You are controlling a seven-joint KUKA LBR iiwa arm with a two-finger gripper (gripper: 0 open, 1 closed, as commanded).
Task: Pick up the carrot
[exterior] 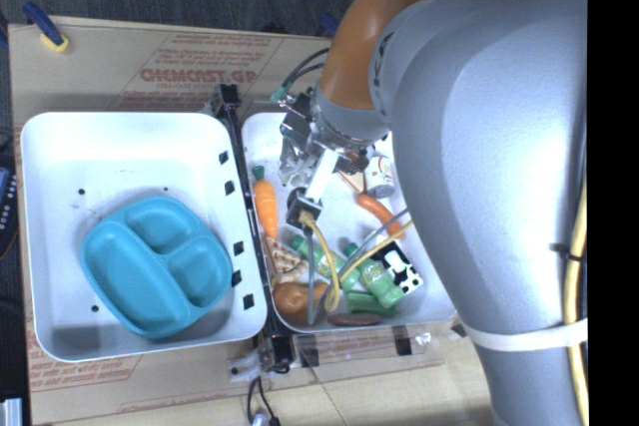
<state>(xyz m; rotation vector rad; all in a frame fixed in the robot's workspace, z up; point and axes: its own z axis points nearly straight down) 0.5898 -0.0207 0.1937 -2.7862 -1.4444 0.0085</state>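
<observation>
**Carrot Location and Surroundings**

The cardboard sheet [150,65] beyond the carrot [266,208] carries red print reading "CHEMCAST GP". The carrot lies along the left wall of the cluttered bin [258,130]. The gripper [295,160] hangs just right of the carrot's far end; the claw's state cannot be told. A waffle-patterned piece [285,259] and a brown round item [292,297] lie nearer the camera than the carrot. A blue divided plate [155,259] sits to the carrot's left.

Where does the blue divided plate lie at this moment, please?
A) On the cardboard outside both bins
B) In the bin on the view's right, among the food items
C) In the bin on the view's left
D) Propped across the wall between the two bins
C: the blue divided plate rests on the floor of the view's left bin, while the carrot lies in the other bin.
</observation>
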